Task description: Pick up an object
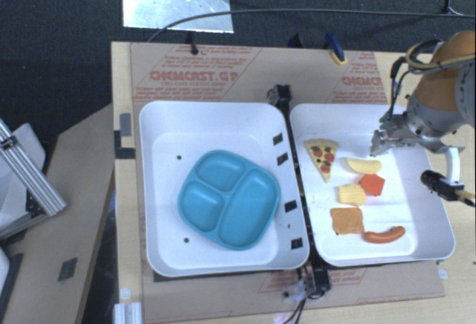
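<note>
Yellow toy apple slice (pixel 363 165), right bin (pixel 439 241), lying close beside red wedge (pixel 372 184): claw (pixel 381 143), spread state indeterminable, poised just above its right end; likely risk, an off-centre pinch skidding it into that neighbour.

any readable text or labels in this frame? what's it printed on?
"CHEMCAST GP", red print on the brown board behind the left bin.
The same red print repeats on the board behind the right bin, partly covered; only some letters show.
More red print along the board's front edge, cut off by the bins, not readable.
Nothing readable on the blue tray or food pieces.
</note>
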